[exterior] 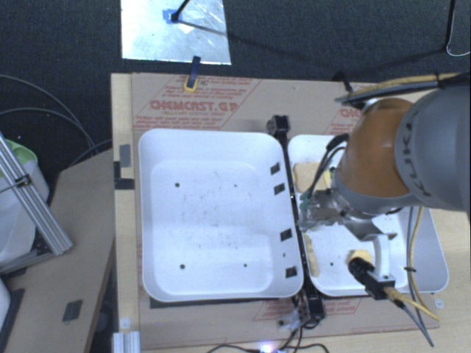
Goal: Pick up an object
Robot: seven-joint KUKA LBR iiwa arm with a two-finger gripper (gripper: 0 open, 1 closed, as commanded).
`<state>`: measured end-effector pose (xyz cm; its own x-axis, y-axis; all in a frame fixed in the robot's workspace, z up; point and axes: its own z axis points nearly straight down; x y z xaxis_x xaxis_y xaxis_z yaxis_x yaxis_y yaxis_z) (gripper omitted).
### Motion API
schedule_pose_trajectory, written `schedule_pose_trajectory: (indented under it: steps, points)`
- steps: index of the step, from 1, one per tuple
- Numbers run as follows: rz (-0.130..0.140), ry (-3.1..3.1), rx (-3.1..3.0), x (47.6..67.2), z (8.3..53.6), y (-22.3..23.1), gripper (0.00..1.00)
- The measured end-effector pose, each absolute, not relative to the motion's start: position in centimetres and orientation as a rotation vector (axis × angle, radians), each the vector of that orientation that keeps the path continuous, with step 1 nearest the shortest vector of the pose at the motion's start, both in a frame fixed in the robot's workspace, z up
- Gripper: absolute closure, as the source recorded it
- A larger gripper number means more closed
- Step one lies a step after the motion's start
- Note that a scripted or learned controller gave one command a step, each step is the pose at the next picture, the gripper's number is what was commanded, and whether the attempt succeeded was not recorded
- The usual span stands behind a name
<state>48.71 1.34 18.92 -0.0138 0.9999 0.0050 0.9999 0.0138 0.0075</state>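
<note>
Tan flat rectangular piece (pixel 305 173) lies in the right shallow white bin (pixel 436 265), in its far left corner, close against the wall next to the left shallow white bin (pixel 151 197). The end effector (pixel 315 216) hangs over the same side of the right bin, just nearer than the tan piece and apart from it. The wrist covers the tan piece's right edge. A pale yellow narrow strip (pixel 311 257) lies lengthwise along that left wall, on the near side of the end effector and close to it. Whether they touch cannot be told. Whether the end effector is released or clenched cannot be told either, since the wrist hides it from above.

The grey arm (pixel 441 149) reaches in from the right across the right bin. Its orange band (pixel 375 157) bulks over the bin's middle, and the wrist is turned down toward the bin floor.

Both bins sit side by side on a brown cardboard sheet with red lettering (pixel 193 105), which covers the pale wooden surface (pixel 124 226). Small black clips (pixel 280 190) run along the seam between the bins. A blue and yellow clamp (pixel 193 74) sits at the sheet's far edge. Beyond it a square silver sheet (pixel 176 28) lies on the dark carpeted floor (pixel 331 20). At the far left a slanted aluminium bar (pixel 33 201) crosses a lower tan table.
</note>
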Motion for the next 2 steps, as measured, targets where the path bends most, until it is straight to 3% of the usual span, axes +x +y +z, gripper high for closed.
schedule_pose_trajectory:
  steps: [2]
  points:
    - [0.018,2.226,2.207,48.8,36.6,6.6,1.00]
